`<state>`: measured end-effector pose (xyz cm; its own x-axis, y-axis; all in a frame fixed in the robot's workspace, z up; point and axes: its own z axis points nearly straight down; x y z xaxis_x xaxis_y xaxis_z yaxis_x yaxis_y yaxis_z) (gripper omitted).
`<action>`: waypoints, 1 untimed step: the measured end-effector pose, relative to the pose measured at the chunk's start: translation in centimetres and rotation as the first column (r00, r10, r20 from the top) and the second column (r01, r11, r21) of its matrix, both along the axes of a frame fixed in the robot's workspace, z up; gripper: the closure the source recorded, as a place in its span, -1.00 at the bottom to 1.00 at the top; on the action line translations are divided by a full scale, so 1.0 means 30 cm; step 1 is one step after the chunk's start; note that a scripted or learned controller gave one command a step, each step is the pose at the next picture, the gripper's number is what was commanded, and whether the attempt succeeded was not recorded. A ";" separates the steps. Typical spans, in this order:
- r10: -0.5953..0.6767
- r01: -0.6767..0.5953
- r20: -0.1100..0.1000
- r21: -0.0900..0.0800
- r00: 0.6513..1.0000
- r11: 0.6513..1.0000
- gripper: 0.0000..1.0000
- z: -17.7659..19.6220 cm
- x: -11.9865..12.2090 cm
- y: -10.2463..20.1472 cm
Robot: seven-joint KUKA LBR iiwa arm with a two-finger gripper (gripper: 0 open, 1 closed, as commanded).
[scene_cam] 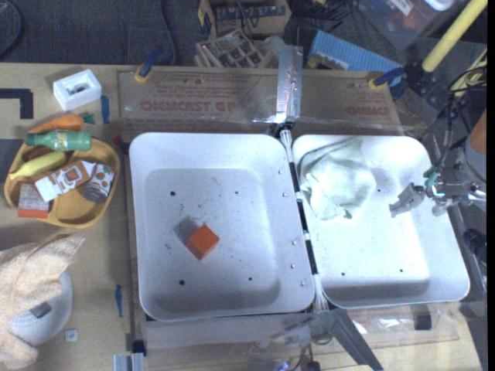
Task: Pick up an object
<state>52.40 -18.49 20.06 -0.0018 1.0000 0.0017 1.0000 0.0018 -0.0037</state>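
Observation:
An orange block (204,242) lies in the left white bin (155,161), a little left of and below the bin's middle, with a grey shadow or face on its upper left side. A crumpled white cloth (338,184) sits in the upper left part of the right bin (433,284). My gripper (405,201) hangs over the right side of the right bin, to the right of the cloth and apart from it. Nothing shows in its grasp. It is far from the orange block.
A wooden bowl (93,215) with toy food stands left of the bins. A small white box (77,89) lies at the back left and a beige cloth (35,284) at the front left. A clear panel (209,103) runs behind the bins.

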 end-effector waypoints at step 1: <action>0.028 -0.028 0.004 -0.003 1.000 1.000 -1.00 0.190 0.089 0.225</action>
